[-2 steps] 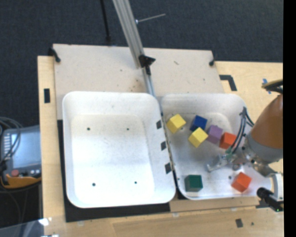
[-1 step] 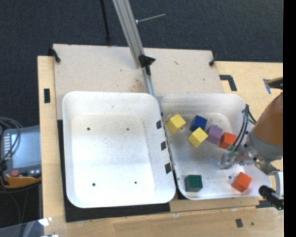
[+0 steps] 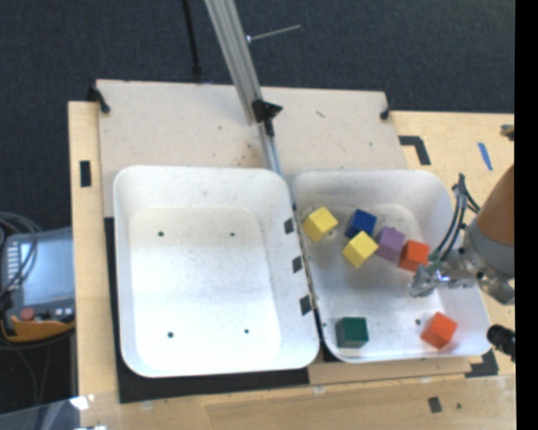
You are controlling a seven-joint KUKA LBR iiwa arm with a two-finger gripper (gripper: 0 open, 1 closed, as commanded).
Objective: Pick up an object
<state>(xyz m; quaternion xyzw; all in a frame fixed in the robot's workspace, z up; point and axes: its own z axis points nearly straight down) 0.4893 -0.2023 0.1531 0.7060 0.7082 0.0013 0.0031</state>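
Nearest, low in the right bin [image 3: 430, 186], lie a green cube [image 3: 351, 331] and an orange cube [image 3: 439, 330]. The pincer [image 3: 428, 280] hovers mid-right beside another orange cube [image 3: 413, 254]; its spread cannot be told. Farther: purple, yellow, blue cubes.

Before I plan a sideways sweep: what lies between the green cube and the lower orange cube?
Nothing: in the camera view, bare bin floor runs from the green cube to the orange cube.
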